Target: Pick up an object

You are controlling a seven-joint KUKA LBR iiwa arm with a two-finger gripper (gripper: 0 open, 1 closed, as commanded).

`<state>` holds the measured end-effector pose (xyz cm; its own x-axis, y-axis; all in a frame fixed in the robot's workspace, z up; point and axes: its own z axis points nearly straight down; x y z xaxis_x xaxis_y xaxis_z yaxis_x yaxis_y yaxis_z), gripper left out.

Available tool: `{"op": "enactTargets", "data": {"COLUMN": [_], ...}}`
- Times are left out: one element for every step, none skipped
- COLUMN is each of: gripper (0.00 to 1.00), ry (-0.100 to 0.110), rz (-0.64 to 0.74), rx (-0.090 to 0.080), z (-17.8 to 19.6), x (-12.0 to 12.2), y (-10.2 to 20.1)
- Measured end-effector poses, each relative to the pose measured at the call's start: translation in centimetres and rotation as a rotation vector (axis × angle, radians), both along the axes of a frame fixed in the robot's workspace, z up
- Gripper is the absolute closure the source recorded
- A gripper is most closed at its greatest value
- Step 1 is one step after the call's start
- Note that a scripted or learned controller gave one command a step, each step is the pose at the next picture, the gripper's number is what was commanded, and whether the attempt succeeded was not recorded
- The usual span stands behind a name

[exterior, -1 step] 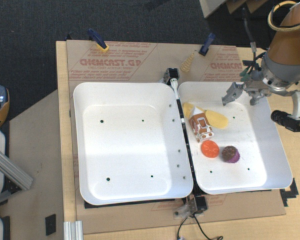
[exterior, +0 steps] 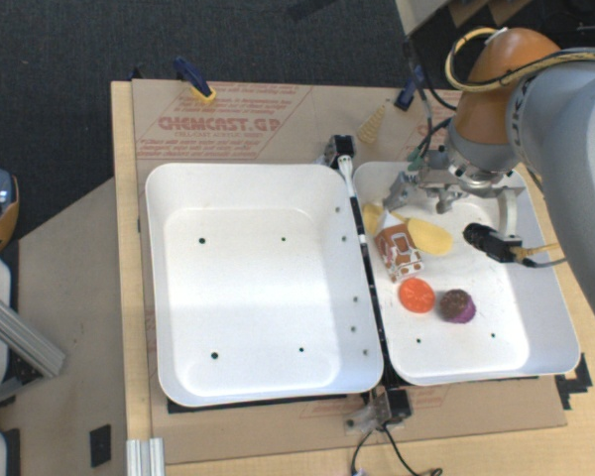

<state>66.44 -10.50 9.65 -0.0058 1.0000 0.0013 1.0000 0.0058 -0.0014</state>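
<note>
From the fixed camera above the bench, the right bin (exterior: 535, 310) holds a cluster near its left wall: a pale yellow piece (exterior: 429, 236), a brown-and-white box-like item (exterior: 398, 248), an orange round object (exterior: 416, 295) and a dark purple one (exterior: 457, 306) just beside it, while the left bin (exterior: 178, 266) shows only bare white floor. The gripper (exterior: 423, 191) hangs over the right bin's upper end, near the yellow piece; whether its grip is apart or together cannot be told
</note>
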Motion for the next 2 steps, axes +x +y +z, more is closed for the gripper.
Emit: {"op": "enactTargets", "data": {"gripper": [0.0, 0.0], "ry": [0.005, 0.006], "rz": [-0.007, -0.008], "rx": [0.0, 0.001], "z": [-1.0, -1.2], "x": [-3.7, -9.7], "y": [0.3, 0.6]}}
